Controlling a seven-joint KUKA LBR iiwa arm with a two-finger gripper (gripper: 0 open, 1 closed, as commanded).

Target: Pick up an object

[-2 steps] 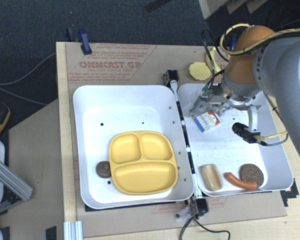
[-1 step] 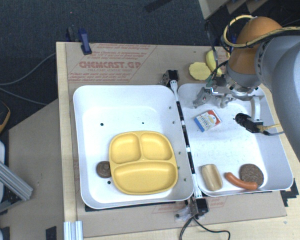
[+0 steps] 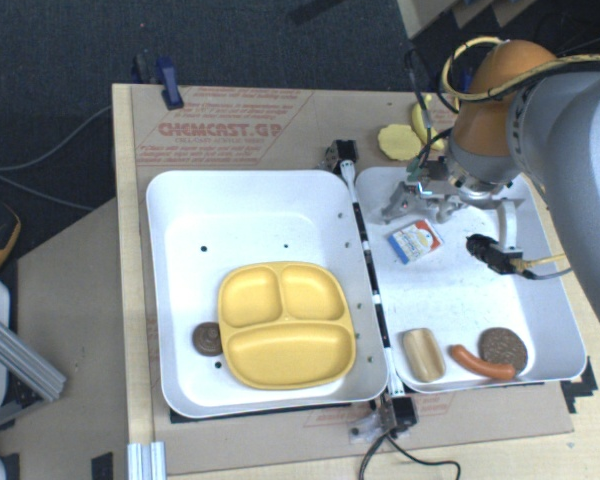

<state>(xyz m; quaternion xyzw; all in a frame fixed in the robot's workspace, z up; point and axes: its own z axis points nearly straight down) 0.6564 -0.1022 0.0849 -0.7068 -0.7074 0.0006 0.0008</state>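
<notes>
**Camera view: arm low over the far end of the right bin**

Camera view looks down on a cardboard-topped bench (image 3: 230, 123) bearing two shallow white bins side by side. At the far left corner of the bench a blue clamp (image 3: 168, 83) grips the board's edge.

In the left white bin (image 3: 180, 208) a yellow plastic plate with three compartments (image 3: 285, 323) lies toward the near side. Touching its left edge sits a small round brown cookie-like disc (image 3: 208, 339).

A black divider strip (image 3: 365, 253) runs where the two bins meet.

In the right white bin (image 3: 550, 323), three toy foods lie along the near wall: a tan bread-roll shape (image 3: 423, 354), then a red-orange sausage (image 3: 483, 365), and a round brown patty (image 3: 504, 346) touching the sausage's far side. Toward the far end lies a small white carton with blue and red print (image 3: 413, 240), the nearest object to the gripper.

A yellow lump (image 3: 399, 142) rests on the bench just beyond the right bin's far edge.

The grey arm with its orange band (image 3: 500, 88) reaches in from the right, and the gripper (image 3: 423, 200) hangs low over the far end of the right bin, just beyond the carton. Whether its fingers are apart or together cannot be told, and nothing can be seen between them.
</notes>
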